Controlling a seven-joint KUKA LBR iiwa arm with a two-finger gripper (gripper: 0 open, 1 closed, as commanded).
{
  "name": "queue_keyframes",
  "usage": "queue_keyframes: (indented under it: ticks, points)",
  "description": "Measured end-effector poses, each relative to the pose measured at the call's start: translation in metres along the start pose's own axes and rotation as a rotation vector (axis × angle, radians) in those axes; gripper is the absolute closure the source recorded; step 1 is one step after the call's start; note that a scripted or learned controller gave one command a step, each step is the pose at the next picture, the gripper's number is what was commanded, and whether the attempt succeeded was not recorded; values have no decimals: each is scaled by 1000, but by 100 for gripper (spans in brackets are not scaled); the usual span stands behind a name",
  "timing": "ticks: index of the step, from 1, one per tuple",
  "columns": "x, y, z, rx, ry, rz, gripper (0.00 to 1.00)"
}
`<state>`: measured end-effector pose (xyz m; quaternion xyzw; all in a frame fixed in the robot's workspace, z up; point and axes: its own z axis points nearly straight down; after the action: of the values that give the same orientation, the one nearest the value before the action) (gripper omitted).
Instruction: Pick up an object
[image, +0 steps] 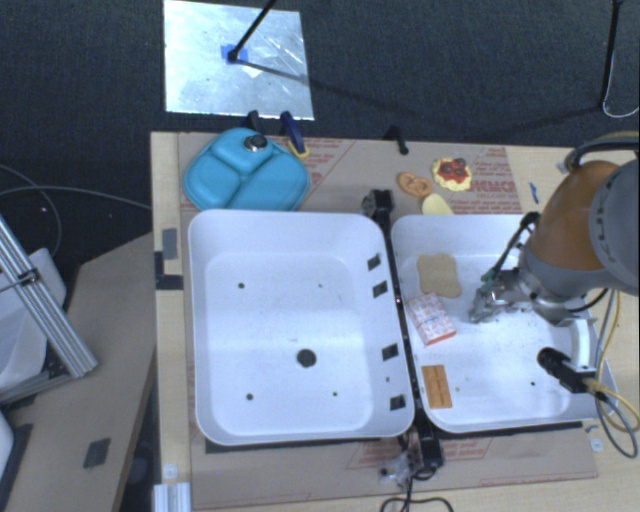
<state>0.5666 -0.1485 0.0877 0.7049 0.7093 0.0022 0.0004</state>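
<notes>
On the far left of the surface (330, 160), behind the bins, a blue sectioned plate (246, 172) lies tilted against the rim of the left bin (215, 250), whose white floor carries one small dark disc (306, 358). Along the back edge sit a pretzel-shaped piece (413, 184), a small toy pizza (452, 173) and a pale yellow piece (436, 205). In the right bin (500, 405), near its left wall, lie a tan slice of bread (438, 274), a red-and-white patterned packet (430, 319) and an orange card (436, 386), each apart from the others. The gripper (485, 303) hangs low over the bin floor just right of the packet, nothing visibly between its tips; whether it is parted or closed, I cannot tell.
</notes>
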Motion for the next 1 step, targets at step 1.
queue_keyframes:
  ticks: [1]
  points:
    - [32,-24,-1,-12,-9,2,100]
